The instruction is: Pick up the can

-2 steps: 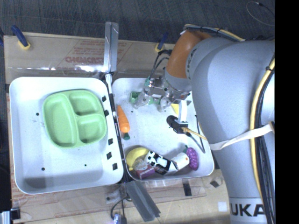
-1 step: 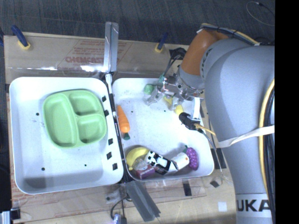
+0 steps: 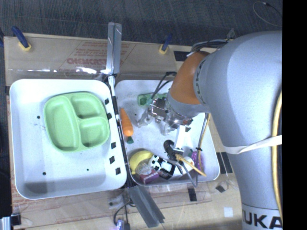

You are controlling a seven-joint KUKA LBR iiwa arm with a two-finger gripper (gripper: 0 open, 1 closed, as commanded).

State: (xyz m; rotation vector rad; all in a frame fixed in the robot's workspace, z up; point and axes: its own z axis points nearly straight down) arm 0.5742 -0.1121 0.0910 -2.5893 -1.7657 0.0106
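A small green object, possibly the can, lies near the back of the right bin, partly hidden by the wrist. My gripper hangs low over the middle of this bin, just in front of the green object and to the right of an orange carrot. Nothing can be seen held in it. The grey arm with its orange band covers the bin's right side.
A green divided plate rests in the left bin. At the right bin's front lie a yellow round object, a black-and-white toy, a purple item and several thin utensils. A metal divider stands between the bins.
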